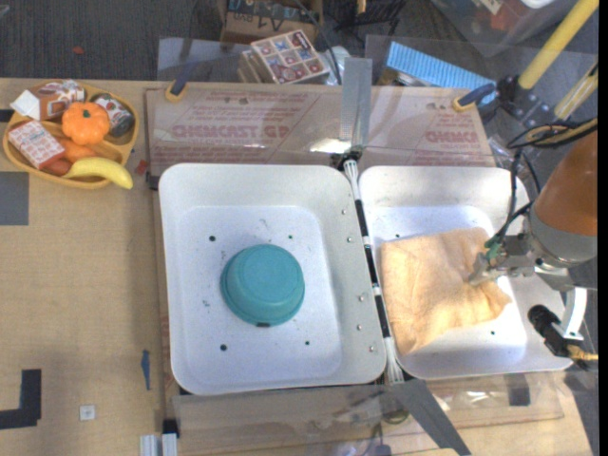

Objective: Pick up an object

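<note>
Gripper (pixel 486 266), fingers' state unclear, presses into crumpled tan cloth (pixel 432 288); round teal bowl (pixel 263 284) sits apart.

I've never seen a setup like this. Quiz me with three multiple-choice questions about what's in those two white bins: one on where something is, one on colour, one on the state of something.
1. Where does the bowl sit?
A. In the left bin
B. In the right bin
C. On the bench outside the bins

2. What colour is the bowl?
A. Red
B. Teal
C. Black

3. How does the cloth lie in the right bin?
A. Neatly rolled into a tube
B. Hanging over the bin's rim
C. Spread loosely with wrinkles on the bin floor

Answers:
1. A, the bowl rests near the middle of the left bin.
2. B, it is blue-green all over.
3. C, the tan cloth lies rumpled on the floor of the right bin, with the tool at its right edge.
</note>
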Tool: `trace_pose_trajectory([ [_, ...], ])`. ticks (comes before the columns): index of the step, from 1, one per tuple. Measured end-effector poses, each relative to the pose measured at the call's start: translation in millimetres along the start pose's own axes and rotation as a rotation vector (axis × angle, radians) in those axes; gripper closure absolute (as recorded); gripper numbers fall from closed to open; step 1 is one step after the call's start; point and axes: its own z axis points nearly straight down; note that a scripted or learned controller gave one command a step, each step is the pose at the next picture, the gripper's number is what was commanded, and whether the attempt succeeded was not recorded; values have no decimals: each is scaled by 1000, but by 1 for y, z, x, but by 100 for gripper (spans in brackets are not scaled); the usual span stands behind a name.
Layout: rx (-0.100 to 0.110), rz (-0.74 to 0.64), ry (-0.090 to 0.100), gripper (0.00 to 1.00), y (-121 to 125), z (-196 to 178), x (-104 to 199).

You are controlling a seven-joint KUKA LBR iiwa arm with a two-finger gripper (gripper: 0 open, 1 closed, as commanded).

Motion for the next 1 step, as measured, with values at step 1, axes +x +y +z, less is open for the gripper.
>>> trace_pose_trajectory([
  [1, 13, -51, 4, 100, -31, -31, 1],
])
